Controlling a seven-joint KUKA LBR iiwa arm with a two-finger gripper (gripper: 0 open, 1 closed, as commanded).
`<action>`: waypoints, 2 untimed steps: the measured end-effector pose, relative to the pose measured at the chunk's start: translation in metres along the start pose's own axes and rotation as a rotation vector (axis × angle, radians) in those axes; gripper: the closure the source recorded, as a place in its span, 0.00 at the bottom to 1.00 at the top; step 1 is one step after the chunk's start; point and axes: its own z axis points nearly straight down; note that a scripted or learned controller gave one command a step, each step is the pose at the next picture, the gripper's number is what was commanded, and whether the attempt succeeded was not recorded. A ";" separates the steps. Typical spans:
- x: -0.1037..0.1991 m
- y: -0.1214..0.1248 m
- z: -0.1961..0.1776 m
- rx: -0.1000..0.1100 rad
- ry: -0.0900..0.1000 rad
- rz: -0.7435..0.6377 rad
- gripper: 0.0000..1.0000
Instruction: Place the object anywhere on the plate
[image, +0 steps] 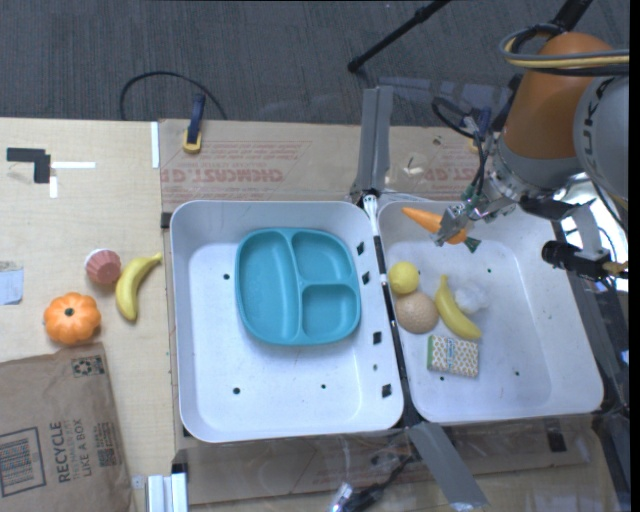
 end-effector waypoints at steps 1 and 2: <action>0.093 -0.023 0.000 0.003 0.000 0.064 1.00; 0.149 0.022 0.001 0.003 0.000 -0.008 1.00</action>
